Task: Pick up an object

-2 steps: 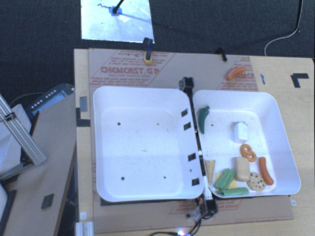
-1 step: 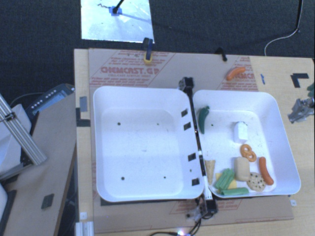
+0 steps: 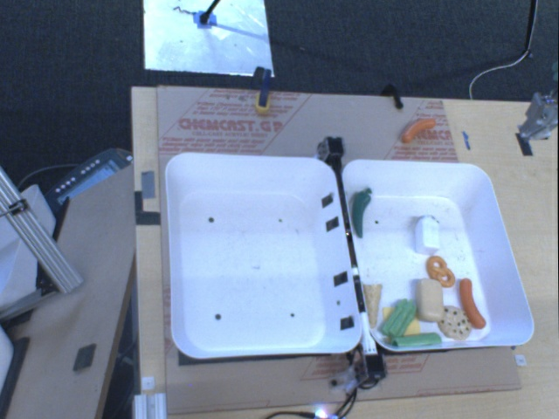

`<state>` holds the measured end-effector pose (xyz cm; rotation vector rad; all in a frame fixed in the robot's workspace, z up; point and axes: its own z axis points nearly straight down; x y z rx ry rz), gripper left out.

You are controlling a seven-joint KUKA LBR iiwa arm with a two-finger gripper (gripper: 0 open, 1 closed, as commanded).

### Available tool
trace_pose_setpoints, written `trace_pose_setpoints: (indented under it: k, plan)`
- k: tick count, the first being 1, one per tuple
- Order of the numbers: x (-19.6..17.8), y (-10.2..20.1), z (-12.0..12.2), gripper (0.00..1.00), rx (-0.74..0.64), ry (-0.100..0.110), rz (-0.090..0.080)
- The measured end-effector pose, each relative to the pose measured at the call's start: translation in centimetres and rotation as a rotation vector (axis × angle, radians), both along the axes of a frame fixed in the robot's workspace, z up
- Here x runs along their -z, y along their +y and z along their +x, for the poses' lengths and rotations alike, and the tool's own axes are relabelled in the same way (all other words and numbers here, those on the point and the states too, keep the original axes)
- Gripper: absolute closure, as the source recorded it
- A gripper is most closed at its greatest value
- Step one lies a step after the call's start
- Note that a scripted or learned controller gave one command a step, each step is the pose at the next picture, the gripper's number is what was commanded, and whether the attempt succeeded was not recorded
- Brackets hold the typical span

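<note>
The right bin [image 3: 489, 199] holds several toy foods. A green pepper [image 3: 361, 209] lies near its left wall and a white block [image 3: 427, 232] sits mid-bin. Toward the front are a pretzel [image 3: 440, 271], a red sausage [image 3: 472, 303], a cookie [image 3: 454, 322], a beige block [image 3: 429, 299], an ice-cream cone [image 3: 373, 302] and green vegetables [image 3: 403, 318]. An orange sausage [image 3: 418, 130] lies on the board behind the bin. My gripper [image 3: 539, 119] shows as a grey piece at the right edge, above and behind the right bin, far from every object.
The left bin [image 3: 188, 190] stands beside the right one, joined by a black-clipped divider [image 3: 342, 234]. A blue and yellow clamp [image 3: 261, 90] sits at the board's back edge, below a shiny metal plate [image 3: 207, 24]. A white cable [image 3: 502, 64] runs at the top right.
</note>
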<state>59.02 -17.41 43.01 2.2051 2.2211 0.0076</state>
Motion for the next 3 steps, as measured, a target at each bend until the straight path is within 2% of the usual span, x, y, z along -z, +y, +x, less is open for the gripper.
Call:
trace_pose_setpoints:
  k: [1, 2, 3]
  plan:
    - [0.2, -3.4, 3.9, 1.0, 0.006, 0.007, 0.001]
    - [-10.9, -3.1, 8.0, 1.0, 0.0, -0.004, -0.001]
    - [-2.3, 3.3, 7.5, 1.0, -0.001, 0.016, 0.007]
